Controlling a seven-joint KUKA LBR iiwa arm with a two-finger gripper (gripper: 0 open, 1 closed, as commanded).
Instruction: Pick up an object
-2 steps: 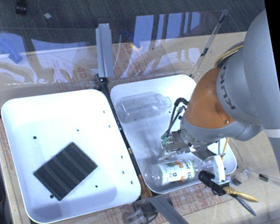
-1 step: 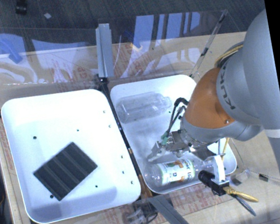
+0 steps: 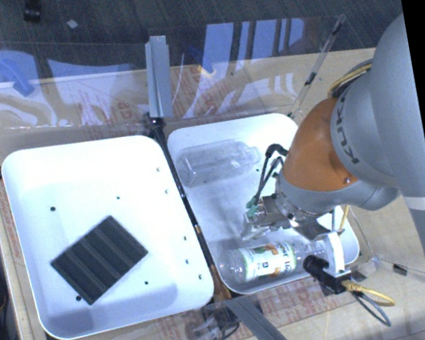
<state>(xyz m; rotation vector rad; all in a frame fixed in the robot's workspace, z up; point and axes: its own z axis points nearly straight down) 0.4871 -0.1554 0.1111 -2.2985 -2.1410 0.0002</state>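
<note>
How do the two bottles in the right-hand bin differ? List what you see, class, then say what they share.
The clear bottle is see-through with no label, while the labelled bottle wears a white and green wrap. The clear bottle lies near the far end of the right bin; the labelled bottle lies at the near end. The clear bottle lies away from the arm; the labelled bottle sits just below the gripper. Both lie on their sides, crosswise in the bin.

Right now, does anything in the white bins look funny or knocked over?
Yes. Both bottles in the right white bin lie on their sides: the clear empty plastic bottle near the far edge, and the labelled bottle with a white cap along the near edge. The dark ribbed flat panel lies crooked in the left bin.
</note>
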